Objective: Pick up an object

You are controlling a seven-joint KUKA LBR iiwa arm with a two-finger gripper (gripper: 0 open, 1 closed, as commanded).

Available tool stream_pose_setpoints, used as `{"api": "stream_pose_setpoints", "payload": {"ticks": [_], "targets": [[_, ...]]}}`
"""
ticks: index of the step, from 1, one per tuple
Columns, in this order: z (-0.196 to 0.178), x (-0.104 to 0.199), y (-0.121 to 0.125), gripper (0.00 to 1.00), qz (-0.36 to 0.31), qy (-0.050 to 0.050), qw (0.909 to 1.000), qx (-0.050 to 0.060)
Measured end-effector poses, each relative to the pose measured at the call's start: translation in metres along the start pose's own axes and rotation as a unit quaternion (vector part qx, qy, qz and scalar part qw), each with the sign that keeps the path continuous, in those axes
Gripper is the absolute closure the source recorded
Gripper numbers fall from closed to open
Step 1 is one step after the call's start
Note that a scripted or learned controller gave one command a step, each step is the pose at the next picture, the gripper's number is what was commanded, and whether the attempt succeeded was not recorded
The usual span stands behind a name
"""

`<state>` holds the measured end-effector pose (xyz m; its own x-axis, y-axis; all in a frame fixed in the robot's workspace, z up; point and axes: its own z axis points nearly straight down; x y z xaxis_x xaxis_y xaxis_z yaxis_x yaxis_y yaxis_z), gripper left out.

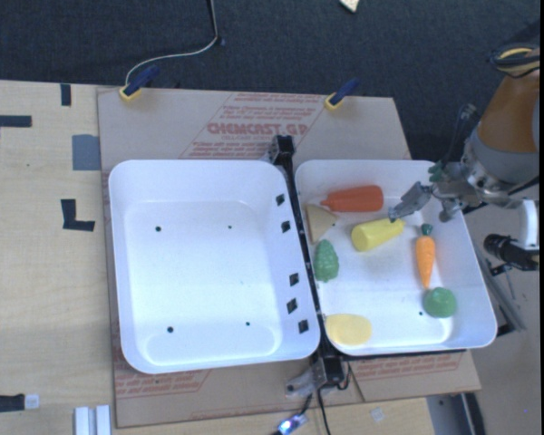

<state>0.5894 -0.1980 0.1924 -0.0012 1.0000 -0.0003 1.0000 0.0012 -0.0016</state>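
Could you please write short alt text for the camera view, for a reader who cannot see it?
The gripper hovers over the right bin, near a yellow cylinder among toy foods including a carrot and a red sausage. The left bin sits alongside.

bench (36, 270) lying across the frame's left and centre | cardboard sheet (254, 130) sitting flat on it | two white bins (131, 243) (471, 320) resting side by side on the cardboard | blue-and-yellow clamps (138, 80) (342, 91) gripping the cardboard's upper edge

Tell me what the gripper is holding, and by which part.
Nothing is visibly held. The gripper hovers over the right bin, beside the yellow piece.
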Motion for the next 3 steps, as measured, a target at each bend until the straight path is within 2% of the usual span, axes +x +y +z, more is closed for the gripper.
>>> {"api": "stream_pose_setpoints", "payload": {"ticks": [1, 2, 3], "targets": [[0.111, 0.014, 0.071, 0.0, -0.005, 0.003, 0.9999, 0.011], [0.101, 0.01, 0.066, 1.0, -0.002, 0.0, 0.9999, 0.016], [-0.07, 0.0, 0.082, 1.0, 0.0, -0.003, 1.0, -0.009]]}}
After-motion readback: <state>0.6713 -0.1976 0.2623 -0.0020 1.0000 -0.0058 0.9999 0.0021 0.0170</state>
